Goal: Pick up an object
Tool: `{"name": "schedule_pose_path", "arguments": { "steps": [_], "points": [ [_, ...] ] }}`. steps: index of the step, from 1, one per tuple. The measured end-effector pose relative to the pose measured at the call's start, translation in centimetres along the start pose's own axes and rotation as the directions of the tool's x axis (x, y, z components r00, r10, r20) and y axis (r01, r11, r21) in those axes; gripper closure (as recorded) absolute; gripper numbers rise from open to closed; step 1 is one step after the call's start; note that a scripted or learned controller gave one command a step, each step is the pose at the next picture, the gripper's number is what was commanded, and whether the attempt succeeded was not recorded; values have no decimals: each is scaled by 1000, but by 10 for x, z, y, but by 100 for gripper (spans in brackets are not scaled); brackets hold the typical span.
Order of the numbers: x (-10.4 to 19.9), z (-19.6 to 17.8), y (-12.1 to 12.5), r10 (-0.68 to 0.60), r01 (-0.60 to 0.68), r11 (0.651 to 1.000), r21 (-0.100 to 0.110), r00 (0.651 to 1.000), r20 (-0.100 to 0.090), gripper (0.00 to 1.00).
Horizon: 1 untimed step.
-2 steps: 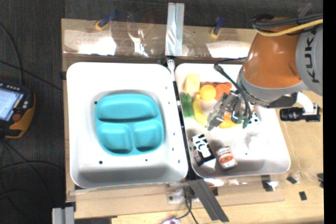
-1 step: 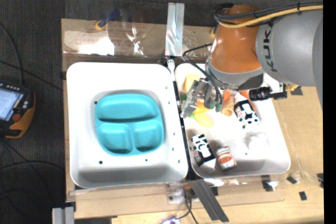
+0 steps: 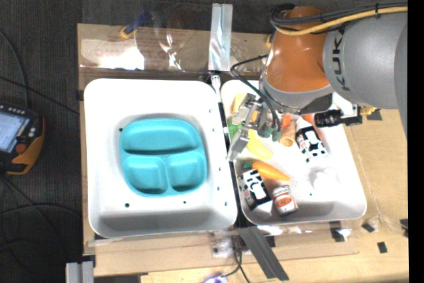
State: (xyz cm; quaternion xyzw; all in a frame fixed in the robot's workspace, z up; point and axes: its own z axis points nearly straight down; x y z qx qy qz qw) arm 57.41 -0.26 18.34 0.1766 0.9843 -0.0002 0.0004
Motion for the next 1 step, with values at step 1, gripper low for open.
{"name": "schedule_pose_path", "arguments": {
  "steps": [1],
  "points": [
    [-3,0,-62,-36,36,999,1,999,1,0]
  ]
}}
